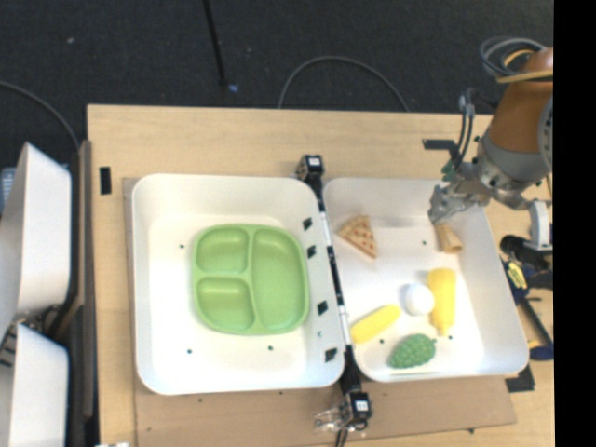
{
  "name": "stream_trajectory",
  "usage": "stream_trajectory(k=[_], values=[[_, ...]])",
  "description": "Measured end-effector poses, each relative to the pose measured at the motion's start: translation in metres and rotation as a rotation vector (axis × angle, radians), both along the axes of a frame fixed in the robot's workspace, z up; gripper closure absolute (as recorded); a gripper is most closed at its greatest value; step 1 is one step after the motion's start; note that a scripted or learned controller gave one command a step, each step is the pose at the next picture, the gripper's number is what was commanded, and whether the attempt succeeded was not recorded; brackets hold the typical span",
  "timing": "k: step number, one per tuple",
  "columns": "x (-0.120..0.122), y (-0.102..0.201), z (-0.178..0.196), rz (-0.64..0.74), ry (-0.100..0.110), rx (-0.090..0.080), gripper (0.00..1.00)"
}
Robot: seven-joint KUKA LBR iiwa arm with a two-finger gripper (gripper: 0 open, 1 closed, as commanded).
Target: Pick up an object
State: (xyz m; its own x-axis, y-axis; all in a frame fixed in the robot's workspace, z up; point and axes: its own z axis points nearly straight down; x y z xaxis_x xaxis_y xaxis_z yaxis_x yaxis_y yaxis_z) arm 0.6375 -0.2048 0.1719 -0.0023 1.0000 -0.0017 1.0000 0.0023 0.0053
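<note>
Left bin point(149, 343): green tray point(250, 279). Right bin point(494, 343): waffle wedge point(358, 236) at 10 o'clock, tan piece point(450, 239) at 2 o'clock. Gripper point(445, 209) hovers just above it; piece lies at gripper's 6 o'clock, long axis 12-to-6. Gripper opening: cannot tell.
</note>
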Motion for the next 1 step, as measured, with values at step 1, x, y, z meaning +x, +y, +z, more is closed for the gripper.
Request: stream_trajectory(k=[1], values=[[0.0029,-0.01,0.0499,-0.002,-0.002,-0.001,1.0]])
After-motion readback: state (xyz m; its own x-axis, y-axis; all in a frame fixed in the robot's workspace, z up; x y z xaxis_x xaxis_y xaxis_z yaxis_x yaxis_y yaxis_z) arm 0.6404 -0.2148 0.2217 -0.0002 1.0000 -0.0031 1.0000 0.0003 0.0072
